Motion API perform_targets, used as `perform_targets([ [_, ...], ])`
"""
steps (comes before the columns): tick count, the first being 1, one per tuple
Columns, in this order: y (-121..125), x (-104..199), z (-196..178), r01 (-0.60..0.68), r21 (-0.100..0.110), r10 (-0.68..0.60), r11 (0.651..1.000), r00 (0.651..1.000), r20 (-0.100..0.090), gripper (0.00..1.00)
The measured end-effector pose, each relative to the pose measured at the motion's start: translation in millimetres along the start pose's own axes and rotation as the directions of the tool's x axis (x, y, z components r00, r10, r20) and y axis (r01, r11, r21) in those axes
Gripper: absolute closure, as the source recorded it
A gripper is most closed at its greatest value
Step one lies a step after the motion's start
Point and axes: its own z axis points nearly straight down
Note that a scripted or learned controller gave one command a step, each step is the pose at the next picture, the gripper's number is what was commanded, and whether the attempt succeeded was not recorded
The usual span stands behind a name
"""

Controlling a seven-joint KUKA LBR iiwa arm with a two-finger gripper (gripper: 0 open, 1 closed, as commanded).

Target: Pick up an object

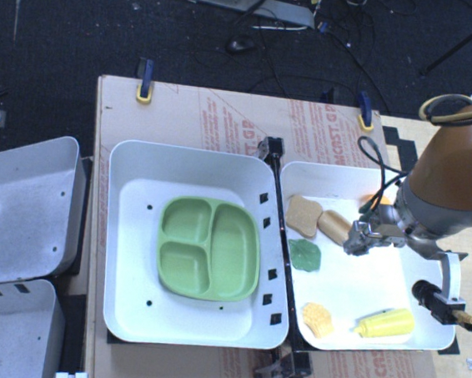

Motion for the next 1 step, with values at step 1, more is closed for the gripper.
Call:
perform_targets([
  [1,2.3,56.6,-10.2,0.001,-0.001,-0.001,1.0,1.0,-0.001,1.0],
])
